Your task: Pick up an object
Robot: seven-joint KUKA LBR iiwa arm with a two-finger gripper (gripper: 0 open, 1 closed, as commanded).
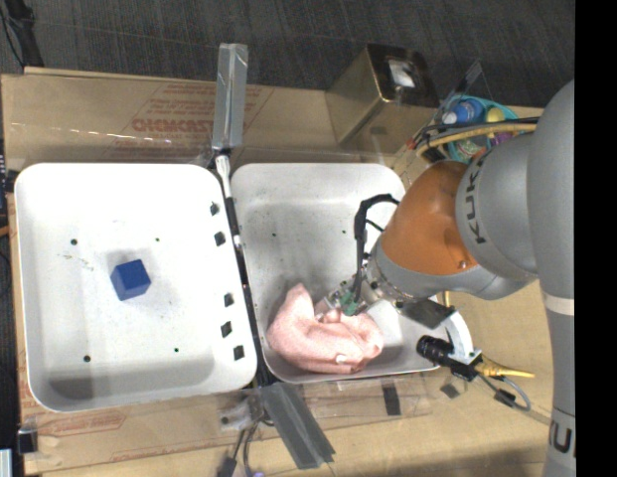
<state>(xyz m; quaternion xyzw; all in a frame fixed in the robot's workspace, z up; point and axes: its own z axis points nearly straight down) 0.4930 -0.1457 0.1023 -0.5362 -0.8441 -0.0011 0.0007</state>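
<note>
Two white bins sit side by side on the bench, and each holds one object. In the right bin (288, 197), a single crumpled pink cloth (323, 336) lies against the near wall, at about 6 o'clock from the bin's middle. The gripper (346, 301) is down at the cloth's upper edge, at roughly 1 o'clock from the cloth's centre, touching or just above it; whether it is apart, together or clamped on the fabric cannot be told, since the wrist hides it. The grey arm (507, 217) with its orange band (427, 227) covers the right bin's 3 o'clock side. In the left bin (50, 207), one small blue cube (131, 278) rests near the middle, well apart from the cloth. Farther back, at 12 o'clock, a brown cardboard box (373, 92) stands behind the bins.
</note>
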